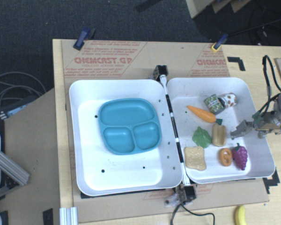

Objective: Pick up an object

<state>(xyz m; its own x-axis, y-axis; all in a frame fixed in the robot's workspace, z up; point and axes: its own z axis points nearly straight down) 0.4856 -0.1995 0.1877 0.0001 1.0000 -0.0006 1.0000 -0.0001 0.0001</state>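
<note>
Though part cut off, gripper (241,129) nr grapes (240,156).

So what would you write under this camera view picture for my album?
Robot gripper reaches into the right bin of toy food, near the carrot and grapes; a blue divided plate waits in the left bin.

Left bin (84,102): the blue tray (129,125) fills the middle; bare floor rings it, widest along the near edge. Right bin (253,168): food is packed from centre to near edge. The far-left corner is bare floor. The gripper (239,129) blocks the right side.
</note>
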